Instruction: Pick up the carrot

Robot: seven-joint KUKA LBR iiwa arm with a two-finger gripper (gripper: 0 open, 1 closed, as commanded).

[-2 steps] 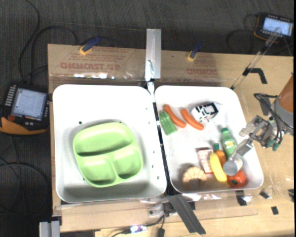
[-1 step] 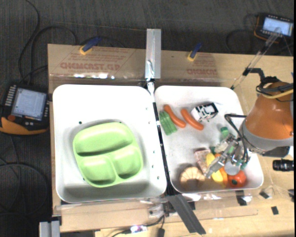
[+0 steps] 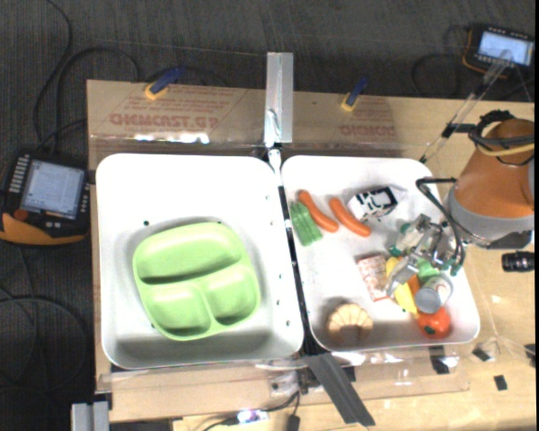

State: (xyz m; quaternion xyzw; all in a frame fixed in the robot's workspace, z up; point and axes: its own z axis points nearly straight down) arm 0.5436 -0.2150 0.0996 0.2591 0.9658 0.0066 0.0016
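The carrot (image 3: 316,210) is a slim orange stick lying slantwise at the upper left of the right bin (image 3: 341,165). A green vegetable (image 3: 305,224) lies against its left side. A thicker orange-red stick (image 3: 350,216) lies just to its right. My gripper (image 3: 419,254) hangs low over the right side of the same bin, above a small heap of toy food. It is well to the right of the carrot and apart from it. The arm's orange band (image 3: 496,185) shows at the right edge.
A black-and-white packet (image 3: 375,201) lies at the bin's back. A pink packet (image 3: 371,274), a croissant (image 3: 350,320) and yellow, orange and red pieces (image 3: 431,314) crowd the front right. The left bin (image 3: 117,241) holds a green divided plate (image 3: 196,278).
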